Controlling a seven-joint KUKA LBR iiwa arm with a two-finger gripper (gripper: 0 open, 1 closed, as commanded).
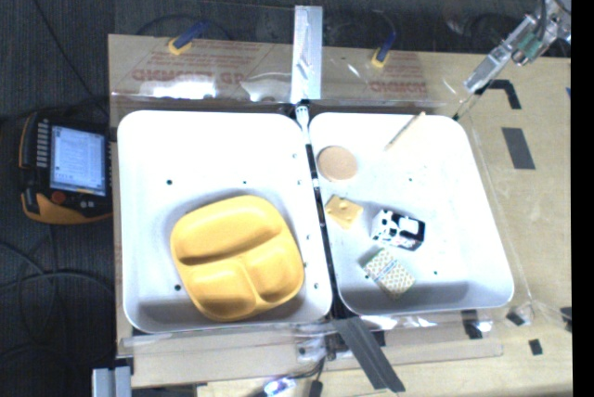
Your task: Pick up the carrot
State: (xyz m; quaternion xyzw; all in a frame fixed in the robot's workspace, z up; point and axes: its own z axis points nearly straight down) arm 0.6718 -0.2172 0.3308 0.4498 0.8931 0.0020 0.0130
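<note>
In the right bin, near its far left corner, lies a round orange-tan disc. It is the nearest thing to carrot colour; I cannot tell whether it is the carrot. My gripper hangs at the top right, above the bench just beyond the right bin's far right corner. It slants down to the left, well away from the disc and from everything in the bin. Nothing shows in its grasp.
The right bin also holds a yellow block, a black-and-white item, a checkered item and a thin pale stick. A yellow divided tray lies in the left bin. A handheld pendant sits left of the bench.
</note>
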